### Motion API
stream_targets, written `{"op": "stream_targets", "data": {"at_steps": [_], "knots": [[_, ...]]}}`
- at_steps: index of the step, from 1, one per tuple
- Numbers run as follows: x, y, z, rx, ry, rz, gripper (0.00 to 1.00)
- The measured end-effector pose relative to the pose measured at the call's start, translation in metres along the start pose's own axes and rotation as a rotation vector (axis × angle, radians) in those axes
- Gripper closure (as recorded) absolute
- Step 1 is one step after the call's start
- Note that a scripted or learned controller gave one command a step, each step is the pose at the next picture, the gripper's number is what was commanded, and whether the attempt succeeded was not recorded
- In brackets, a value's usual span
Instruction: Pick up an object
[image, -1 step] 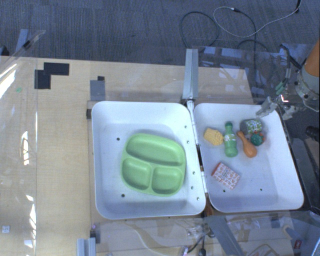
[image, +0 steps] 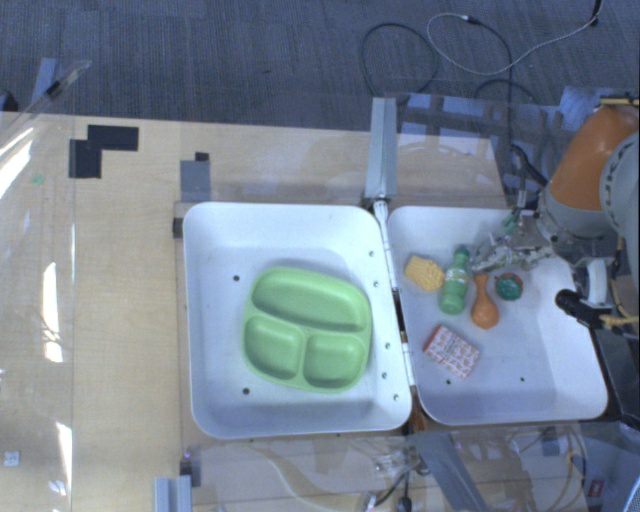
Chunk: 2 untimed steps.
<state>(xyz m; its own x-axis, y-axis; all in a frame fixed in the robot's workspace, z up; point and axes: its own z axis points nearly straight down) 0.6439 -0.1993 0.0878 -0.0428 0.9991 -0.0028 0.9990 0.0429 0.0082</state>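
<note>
On the pale wood-grain worktop (image: 110, 330) sit two shallow white bins with rounded corners and smooth, matte walls, side by side and touching along a narrow metal divider; the left bin (image: 215, 400) carries a glossy light-green plastic tray (image: 306, 327), rounded at the corners and moulded into three compartments, one long and two smaller, lying slightly turned near the bin's middle with bare white floor all round it; the right bin (image: 560, 390) carries the small things, clustered in its upper half: a bumpy yellow corn-like piece (image: 424, 271) near the divider, a green bottle (image: 455, 282) just beside it, a smooth orange pear-shaped piece (image: 484, 304) just right of the bottle, a round teal object (image: 509, 288) just beside the orange piece's upper end, and a flat rectangular packet with a red-and-white speckled pattern (image: 451, 350) lying tilted lower down, apart from the rest; the lower and right parts of this bin's floor lie open; the grey arm with its orange band (image: 590, 165) reaches in over the right bin's upper right corner, and the metallic claw (image: 512, 252) sits low just above the teal object and the bottle's cap; whether the claw is open or closed I cannot tell, for its tips are too small and cluttered to make out.
</note>
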Motion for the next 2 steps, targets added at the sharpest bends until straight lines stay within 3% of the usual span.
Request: {"op": "stream_targets", "data": {"at_steps": [1, 2], "knots": [[0.001, 0.002, -0.014, -0.003, -0.001, -0.006, 1.00], [0.040, 0.011, -0.122, -0.001, 0.000, 0.037, 1.00]]}}
